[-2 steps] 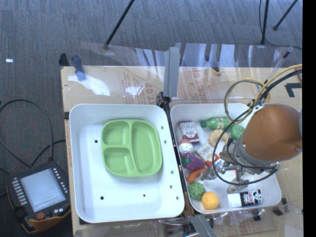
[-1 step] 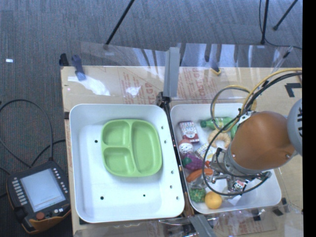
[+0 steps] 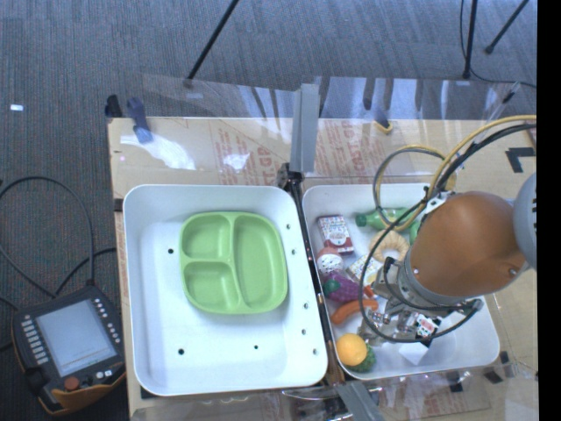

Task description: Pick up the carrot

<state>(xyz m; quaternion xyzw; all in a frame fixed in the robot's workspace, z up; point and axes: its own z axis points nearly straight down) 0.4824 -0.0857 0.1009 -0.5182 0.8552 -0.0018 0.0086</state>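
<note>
Claw (image 3: 396, 323): metal and black parts low over the right bin (image 3: 486, 345), beneath the arm's broad orange band (image 3: 465, 246). Whether it is spread or pressed together cannot be told; the wrist and a loop of cables cover it.

Carrot (image 3: 348, 310): small, orange, tapered, smooth-surfaced. Lies in the right bin, just to the view's left of the claw, its right end meeting the claw's edge; contact cannot be told.

Purple item (image 3: 344, 288): rounded, glossy, just above the carrot, touching it or nearly so.

Orange-yellow fruit (image 3: 351, 350): round, smooth, at the bin's lower left corner, below the carrot, with a green item against its right side.

Small packet (image 3: 336, 232): flat, rectangular, red and white print, upper left part of the right bin.

Green item (image 3: 382, 218): elongated, near the bin's upper wall.

Right bin: shallow, white, rounded corners, glossy plastic.

Left bin (image 3: 153, 323): same form, side by side with the right one, small dark holes in its floor.

Green plate (image 3: 234, 261): pale green, three compartments, rounded corners, lying flat in the left bin.

Bench (image 3: 202, 152): tan board with red print, clear sheeting on it.

Pendant (image 3: 70, 345): grey, screened handheld unit on the floor, left of the bench.
</note>
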